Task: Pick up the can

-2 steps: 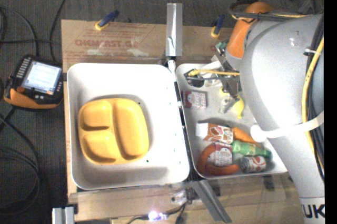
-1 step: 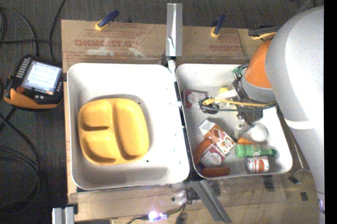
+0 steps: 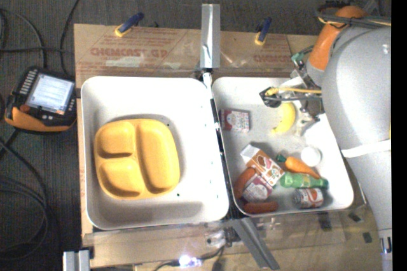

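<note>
The can [image 3: 310,198] lies on its side in the near right corner of the right bin [image 3: 224,155]. It has a red and white label and a silver end. A green bottle [image 3: 304,182] lies just behind it, touching or nearly so. My gripper [image 3: 309,111] hangs over the far right part of the same bin, beside a banana [image 3: 285,118], well away from the can. Nothing shows between its fingers.
The right bin also holds a small red and white box [image 3: 234,120], a juice carton [image 3: 264,165], a carrot [image 3: 299,165], a white cap [image 3: 310,155], a pink-labelled cup [image 3: 256,189] and two sausages [image 3: 259,207]. A yellow divided tray [image 3: 137,156] lies in the left bin [image 3: 89,136].
</note>
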Action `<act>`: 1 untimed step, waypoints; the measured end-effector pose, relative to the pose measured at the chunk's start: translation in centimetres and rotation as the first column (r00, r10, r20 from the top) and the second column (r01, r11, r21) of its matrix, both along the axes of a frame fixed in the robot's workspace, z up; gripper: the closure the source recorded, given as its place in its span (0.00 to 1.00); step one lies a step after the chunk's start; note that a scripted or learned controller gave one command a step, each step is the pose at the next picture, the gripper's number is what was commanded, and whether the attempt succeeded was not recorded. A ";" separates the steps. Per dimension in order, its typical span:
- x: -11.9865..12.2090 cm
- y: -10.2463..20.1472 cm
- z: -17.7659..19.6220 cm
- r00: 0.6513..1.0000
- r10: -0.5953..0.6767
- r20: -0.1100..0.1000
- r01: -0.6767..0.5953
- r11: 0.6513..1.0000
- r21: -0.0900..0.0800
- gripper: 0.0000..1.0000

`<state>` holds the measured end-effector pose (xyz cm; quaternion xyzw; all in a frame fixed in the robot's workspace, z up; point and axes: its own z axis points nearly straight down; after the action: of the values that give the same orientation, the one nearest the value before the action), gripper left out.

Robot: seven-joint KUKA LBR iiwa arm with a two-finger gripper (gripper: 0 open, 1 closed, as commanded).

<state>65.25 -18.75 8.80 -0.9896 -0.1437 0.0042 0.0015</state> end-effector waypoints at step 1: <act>-0.2 9.2 0.1 1.000 -0.028 0.003 0.028 1.000 -0.005 0.00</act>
<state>65.09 -9.58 8.91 -0.9916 -0.1297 0.0032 -0.0011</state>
